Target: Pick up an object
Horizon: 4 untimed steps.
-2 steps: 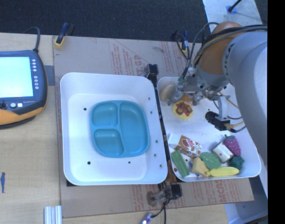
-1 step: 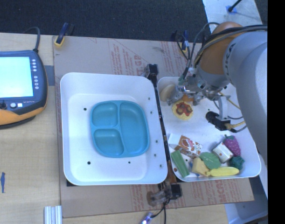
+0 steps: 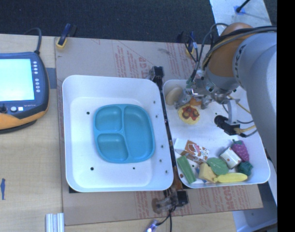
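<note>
Gripper point(image 3: 196, 99) hangs low over far end of right bin point(image 3: 261, 174). Can't tell how it's set, too cluttered w/ cables. Yellow-red toy point(image 3: 189, 113) lies just below and a touch left of it in camera view, very close, roundish, no clear long axis. Tan round piece point(image 3: 173, 96) sits just left. Rest of toys piled at bin's near end, well apart. Left bin point(image 3: 75, 129) holds blue plate point(image 3: 124, 132).
</note>
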Available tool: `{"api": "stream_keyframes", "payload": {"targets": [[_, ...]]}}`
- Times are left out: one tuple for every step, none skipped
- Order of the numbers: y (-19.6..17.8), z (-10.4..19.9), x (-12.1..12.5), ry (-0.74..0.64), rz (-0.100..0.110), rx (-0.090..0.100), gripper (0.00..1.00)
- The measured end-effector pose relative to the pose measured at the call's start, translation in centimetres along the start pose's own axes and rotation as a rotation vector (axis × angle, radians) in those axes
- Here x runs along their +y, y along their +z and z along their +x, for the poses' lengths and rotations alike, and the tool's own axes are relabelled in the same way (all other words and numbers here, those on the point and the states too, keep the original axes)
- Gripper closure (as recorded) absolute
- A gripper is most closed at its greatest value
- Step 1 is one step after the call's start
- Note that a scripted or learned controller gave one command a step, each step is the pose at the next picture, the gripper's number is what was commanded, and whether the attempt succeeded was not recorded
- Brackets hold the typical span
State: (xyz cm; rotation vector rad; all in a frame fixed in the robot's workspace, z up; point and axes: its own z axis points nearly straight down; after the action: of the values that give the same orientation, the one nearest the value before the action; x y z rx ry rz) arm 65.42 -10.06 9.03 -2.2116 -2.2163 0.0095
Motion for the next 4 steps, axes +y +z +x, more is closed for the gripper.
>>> {"api": "stream_keyframes", "payload": {"targets": [[0.0, -0.8, 0.0, 0.001, -0.003, -0.001, 0.00], [-0.1, 0.6, 0.1, -0.001, -0.003, -0.002, 0.00], [-0.1, 0.7, 0.1, -0.002, -0.003, -0.002, 0.00], [-0.2, -1.0, 0.2, 0.000, -0.010, -0.003, 0.00]]}}
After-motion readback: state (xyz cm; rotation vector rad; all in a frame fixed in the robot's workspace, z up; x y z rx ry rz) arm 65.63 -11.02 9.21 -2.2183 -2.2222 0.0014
